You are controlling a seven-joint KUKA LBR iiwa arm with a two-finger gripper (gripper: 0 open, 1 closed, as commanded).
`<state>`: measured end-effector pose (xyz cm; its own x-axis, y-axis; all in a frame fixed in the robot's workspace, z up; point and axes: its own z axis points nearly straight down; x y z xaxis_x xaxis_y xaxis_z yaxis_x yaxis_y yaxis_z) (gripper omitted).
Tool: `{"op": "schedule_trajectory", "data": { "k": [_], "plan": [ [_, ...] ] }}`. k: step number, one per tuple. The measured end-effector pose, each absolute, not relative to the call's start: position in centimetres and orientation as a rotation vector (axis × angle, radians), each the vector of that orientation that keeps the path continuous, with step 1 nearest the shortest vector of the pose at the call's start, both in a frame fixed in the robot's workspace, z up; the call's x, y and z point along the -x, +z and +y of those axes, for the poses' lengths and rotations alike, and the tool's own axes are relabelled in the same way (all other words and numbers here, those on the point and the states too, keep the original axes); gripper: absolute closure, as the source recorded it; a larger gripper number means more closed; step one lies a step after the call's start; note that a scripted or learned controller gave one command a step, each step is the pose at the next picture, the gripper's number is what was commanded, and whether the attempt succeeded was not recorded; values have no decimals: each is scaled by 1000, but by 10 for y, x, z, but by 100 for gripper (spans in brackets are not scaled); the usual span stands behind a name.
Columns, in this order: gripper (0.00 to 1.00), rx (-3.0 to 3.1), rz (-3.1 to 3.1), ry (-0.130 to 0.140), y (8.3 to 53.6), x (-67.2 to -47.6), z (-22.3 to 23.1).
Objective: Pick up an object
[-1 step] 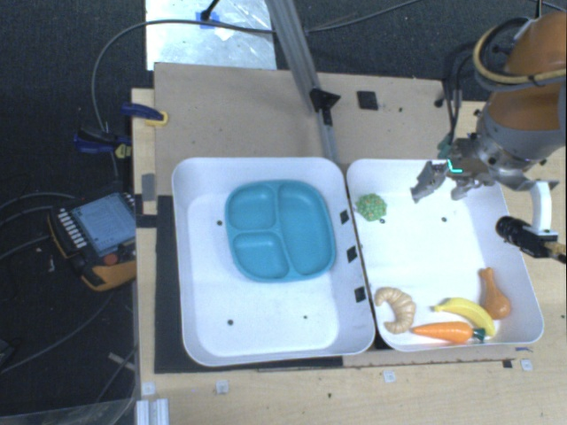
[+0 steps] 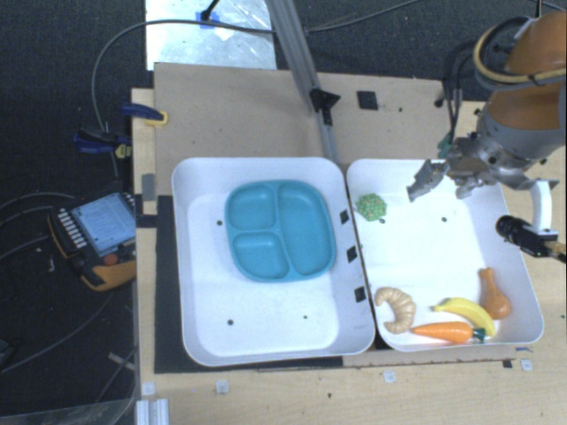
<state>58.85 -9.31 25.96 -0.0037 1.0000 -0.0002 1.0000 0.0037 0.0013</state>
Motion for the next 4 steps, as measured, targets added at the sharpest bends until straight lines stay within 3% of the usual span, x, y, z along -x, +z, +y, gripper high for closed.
{"op": "schedule_trajectory", "data": {
  "k": [3, 4],
  "plan": [
    [0, -2222, 2225, -4, 88, -585, -91],
    [100, -2218, 2220, 4, 103, -587, -91]
  ]
}}
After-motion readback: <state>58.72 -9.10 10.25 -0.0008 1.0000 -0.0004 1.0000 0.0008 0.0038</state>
